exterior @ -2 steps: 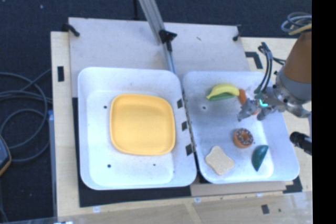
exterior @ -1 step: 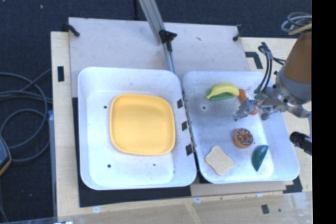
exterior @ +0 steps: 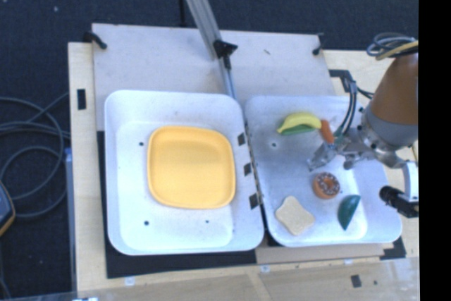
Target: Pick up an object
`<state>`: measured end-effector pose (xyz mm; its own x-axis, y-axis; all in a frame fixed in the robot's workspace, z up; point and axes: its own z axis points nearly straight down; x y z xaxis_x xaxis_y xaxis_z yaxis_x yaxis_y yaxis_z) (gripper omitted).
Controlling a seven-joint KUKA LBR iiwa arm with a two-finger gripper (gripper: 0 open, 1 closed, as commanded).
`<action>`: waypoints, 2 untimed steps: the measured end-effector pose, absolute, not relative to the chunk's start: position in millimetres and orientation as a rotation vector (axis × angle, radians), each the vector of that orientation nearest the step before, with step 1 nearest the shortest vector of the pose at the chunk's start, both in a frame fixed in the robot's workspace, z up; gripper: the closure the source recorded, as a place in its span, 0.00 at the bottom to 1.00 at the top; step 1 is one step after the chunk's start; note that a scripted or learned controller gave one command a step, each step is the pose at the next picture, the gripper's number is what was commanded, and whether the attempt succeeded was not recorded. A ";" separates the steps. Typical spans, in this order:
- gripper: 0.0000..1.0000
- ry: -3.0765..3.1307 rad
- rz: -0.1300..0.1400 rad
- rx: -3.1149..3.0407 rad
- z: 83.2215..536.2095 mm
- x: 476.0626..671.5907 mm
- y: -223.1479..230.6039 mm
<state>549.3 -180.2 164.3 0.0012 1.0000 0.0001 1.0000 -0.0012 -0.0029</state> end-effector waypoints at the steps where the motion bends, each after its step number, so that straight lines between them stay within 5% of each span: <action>1: 0.00 -2.218 0.004 -2.220 106.1 540.2 -177.8; 2: 0.00 -2.221 0.000 -2.223 100.8 540.4 -178.4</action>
